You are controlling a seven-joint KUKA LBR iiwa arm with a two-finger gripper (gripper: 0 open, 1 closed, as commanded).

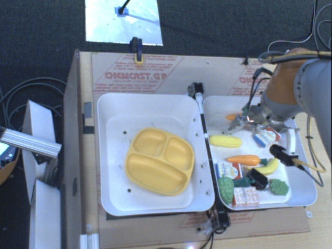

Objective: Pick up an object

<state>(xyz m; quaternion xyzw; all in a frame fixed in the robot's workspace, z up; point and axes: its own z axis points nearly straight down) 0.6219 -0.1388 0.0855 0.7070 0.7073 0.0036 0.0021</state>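
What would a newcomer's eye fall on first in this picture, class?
A big yellow divided tray lies in the left bin. The right bin holds a jumble of toy food, with a corn cob and carrot. The grey arm reaches over that bin's far end.

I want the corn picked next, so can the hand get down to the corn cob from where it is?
Probably yes. The corn cob lies alone on bare bin floor, apart from the carrot, and the hand hovers close by.

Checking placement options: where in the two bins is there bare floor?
Left bin: bare strip all around the yellow tray, widest along the far wall. Right bin: bare at its far left corner, beyond the corn; its near half is packed with toy food.
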